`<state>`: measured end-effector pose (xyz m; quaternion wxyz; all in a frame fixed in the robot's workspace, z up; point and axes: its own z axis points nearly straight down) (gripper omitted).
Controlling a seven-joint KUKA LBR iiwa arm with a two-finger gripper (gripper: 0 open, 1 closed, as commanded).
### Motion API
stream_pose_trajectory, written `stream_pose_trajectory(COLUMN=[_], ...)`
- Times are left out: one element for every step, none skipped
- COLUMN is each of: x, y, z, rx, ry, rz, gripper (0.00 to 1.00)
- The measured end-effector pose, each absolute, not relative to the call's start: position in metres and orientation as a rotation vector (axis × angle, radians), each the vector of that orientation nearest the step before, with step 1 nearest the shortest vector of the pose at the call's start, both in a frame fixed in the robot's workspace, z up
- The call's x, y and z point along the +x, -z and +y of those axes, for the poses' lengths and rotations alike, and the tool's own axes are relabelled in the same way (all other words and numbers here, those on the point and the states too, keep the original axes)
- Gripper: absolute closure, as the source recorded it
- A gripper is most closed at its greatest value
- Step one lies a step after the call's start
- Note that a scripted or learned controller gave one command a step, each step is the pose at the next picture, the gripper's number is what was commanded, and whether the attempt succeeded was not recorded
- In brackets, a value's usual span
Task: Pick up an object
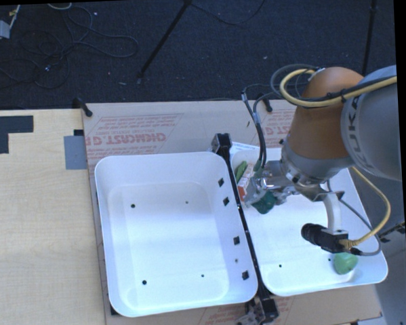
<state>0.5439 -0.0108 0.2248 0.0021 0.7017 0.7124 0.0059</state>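
Note:
My gripper [266, 191] hangs low over the far left part of the right bin [301, 282], under the grey arm with its orange band [326, 111]. A dark teal object [264, 204] lies right under the gripper, touching or nearly touching it. Just left of it, against the divider, lie a green piece [240, 171] and a small red and white item [243, 185]. A light green ball [344, 262] rests in the near right corner of the same bin.
The left bin [116, 197] stands beside the right one, with a black clamped divider [236, 218] between them. A black fitting with a yellow cable [323, 235] hangs over the right bin. Light wooden bench top lies to the left.

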Motion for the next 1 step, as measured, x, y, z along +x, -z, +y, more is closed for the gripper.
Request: stream_pose_trajectory(x=[0.5486], y=[-0.2079], z=[0.0642], rx=[2.216], ry=[0.001], rz=[2.234], gripper=[1.00])
